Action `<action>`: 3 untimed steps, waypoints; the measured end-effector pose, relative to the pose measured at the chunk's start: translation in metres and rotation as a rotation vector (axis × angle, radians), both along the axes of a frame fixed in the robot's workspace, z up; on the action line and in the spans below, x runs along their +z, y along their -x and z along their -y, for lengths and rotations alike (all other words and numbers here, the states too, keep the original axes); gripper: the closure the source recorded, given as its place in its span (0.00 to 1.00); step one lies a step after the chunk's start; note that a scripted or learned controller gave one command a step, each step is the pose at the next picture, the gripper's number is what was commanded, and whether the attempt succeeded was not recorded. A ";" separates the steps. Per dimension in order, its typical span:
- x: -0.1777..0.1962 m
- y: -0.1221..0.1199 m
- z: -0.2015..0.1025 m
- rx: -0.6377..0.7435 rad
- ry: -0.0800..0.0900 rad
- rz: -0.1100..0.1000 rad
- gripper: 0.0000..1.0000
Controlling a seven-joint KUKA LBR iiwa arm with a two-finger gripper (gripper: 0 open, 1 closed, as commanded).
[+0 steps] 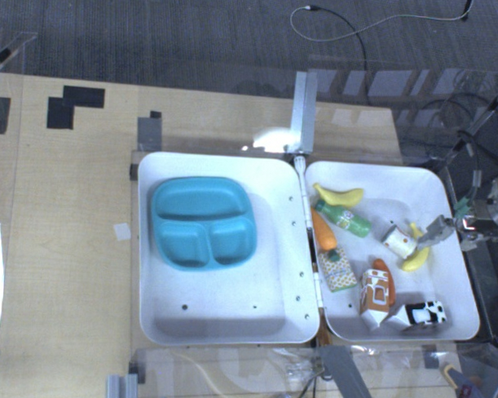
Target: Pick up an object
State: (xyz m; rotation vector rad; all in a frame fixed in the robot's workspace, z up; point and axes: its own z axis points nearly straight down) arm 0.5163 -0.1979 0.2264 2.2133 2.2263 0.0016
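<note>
**Gripper at the right bin's edge, objects lying loose**

Nearest the camera, at the front of the right bin (452, 328), lies a small black-and-white toy (425, 313), close to the front right corner. Just to its left sits an orange-and-white carton (377, 290), tilted on its side, with a white pointed end toward the front wall. Left of that, a small patterned packet (338, 269) lies beside the divider between the two bins, and an orange carrot (323, 230) lies just above it, running along the same edge.

Further back, a green bottle (344, 219) lies on its side, and a yellow banana (339, 194) curves just behind it, near the back left corner of the right bin. Toward the right side, a small white block (398, 238) rests next to a second yellow banana (416, 255).

The gripper (438, 228) reaches in from the right, its grey tip low over the right part of this bin, just beside the white block and the second banana. Whether its fingers are apart or together I cannot tell, and nothing is visibly clamped between them.

The left bin (179, 318) holds a blue divided tray (202, 220), lying flat toward its back left. Both bins rest on the pale wooden counter (59, 253).
</note>
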 end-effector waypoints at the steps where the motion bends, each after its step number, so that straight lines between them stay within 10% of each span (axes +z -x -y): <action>1: -0.129 -0.071 -0.032 -0.102 0.000 0.001 0.00; 2: -0.048 -0.077 -0.050 0.010 0.000 0.004 0.00; 3: 0.025 -0.069 0.008 -0.095 0.002 0.004 0.00</action>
